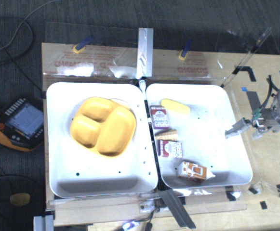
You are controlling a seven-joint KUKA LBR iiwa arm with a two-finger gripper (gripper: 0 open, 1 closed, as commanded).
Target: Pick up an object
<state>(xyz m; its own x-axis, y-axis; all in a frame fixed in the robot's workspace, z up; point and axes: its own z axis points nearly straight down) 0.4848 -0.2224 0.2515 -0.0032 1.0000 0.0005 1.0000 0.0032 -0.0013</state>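
Both shallow white bins, the left bin (58, 177) and the right bin (236, 170), looked like smooth, faintly glossy moulded plastic. The large yellow lobed tray (102, 125) in the left bin had a sleek, shiny plastic skin. Along the right bin's left edge, the small red-and-white cartons (164, 133) appeared to be printed card, matt. The orange-and-white carton (194, 171) near its front edge looked the same. The pale yellow oblong piece (175, 106) seemed smooth. The tan bench board (265, 81) looked like bare, matt wood.
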